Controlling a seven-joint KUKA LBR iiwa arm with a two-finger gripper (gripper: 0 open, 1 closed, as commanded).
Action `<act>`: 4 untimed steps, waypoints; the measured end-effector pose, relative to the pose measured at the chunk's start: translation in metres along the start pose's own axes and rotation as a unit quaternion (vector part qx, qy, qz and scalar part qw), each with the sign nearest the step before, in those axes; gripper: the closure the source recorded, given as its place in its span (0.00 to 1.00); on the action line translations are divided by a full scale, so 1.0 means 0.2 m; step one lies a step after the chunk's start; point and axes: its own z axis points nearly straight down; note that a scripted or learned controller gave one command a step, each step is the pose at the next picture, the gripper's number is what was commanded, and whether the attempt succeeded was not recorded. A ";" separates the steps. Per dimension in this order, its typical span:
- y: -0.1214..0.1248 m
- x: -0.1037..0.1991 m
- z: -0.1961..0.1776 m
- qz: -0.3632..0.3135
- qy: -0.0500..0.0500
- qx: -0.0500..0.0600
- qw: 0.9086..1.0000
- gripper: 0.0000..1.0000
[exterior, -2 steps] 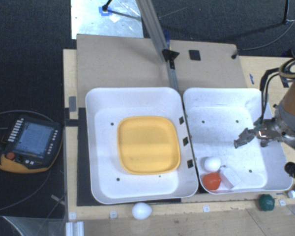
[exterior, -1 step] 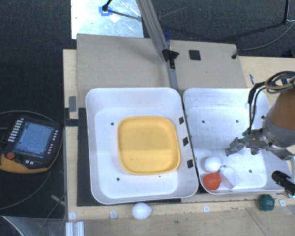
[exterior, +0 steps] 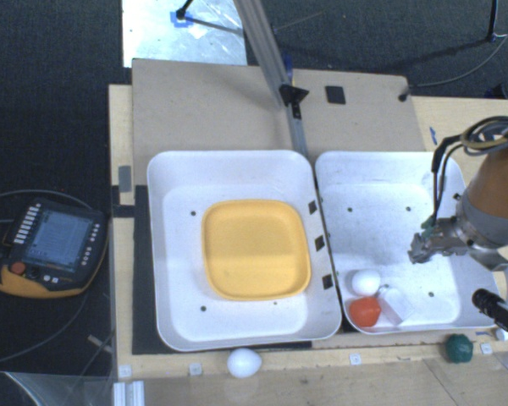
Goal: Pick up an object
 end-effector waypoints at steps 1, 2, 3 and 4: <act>-0.02 -0.01 -0.30 0.000 0.000 -0.001 1.000 1.00; -0.02 -0.02 -0.61 0.000 0.000 -0.002 1.000 1.00; -0.02 -0.02 -0.60 0.000 0.000 0.000 1.000 1.00; 0.00 0.24 -0.59 -0.002 0.001 0.000 1.000 1.00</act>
